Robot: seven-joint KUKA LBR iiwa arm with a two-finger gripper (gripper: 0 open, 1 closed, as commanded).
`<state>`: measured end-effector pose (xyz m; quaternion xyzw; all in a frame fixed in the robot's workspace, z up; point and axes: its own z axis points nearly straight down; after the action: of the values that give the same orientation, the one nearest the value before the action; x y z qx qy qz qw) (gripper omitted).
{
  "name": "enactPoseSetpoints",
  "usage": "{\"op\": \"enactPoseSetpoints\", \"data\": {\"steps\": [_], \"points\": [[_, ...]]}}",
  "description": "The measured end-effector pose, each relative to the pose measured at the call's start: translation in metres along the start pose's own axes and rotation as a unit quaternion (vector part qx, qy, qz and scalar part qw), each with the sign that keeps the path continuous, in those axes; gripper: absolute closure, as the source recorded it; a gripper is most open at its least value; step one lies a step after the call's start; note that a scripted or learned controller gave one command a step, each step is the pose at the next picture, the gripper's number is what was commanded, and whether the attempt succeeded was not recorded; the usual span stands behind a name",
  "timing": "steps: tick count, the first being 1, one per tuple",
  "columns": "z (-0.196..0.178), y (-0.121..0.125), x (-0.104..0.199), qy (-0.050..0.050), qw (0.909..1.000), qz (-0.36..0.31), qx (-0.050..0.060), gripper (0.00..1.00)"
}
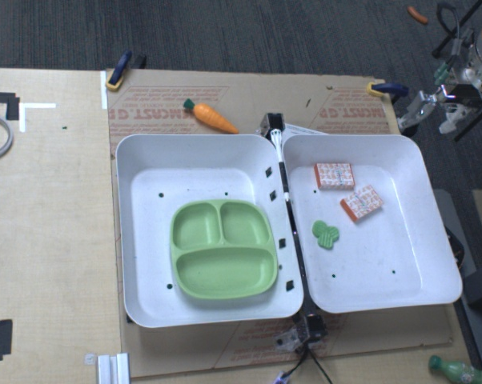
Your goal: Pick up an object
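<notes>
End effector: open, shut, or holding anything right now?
End effector: cannot be told. It sits at the camera view's upper right, past the right bin, off the bench; nothing is seen in it.

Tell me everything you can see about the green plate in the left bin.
The green plate is a pale green divided dish, plastic by the look of it, with rounded corners and three compartments: two small ones at the far side and one wide one nearer the camera. All three look bare. It lies flat and right side up on the floor of the left bin, slightly toward the near wall, apart from the walls as far as I can tell. Nothing else touches it.
</notes>
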<state>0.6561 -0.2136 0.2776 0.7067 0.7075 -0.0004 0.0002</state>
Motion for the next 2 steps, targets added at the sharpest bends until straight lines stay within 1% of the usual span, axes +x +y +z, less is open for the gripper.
{"op": "enactPoseSetpoints", "data": {"steps": [1, 2], "points": [[0.113, 0.003, 0.066, 0.000, 0.9997, -0.025, 0.000, 0.00], [0.180, -0.064, 0.094, -0.002, 0.9943, -0.107, -0.006, 0.00]]}}
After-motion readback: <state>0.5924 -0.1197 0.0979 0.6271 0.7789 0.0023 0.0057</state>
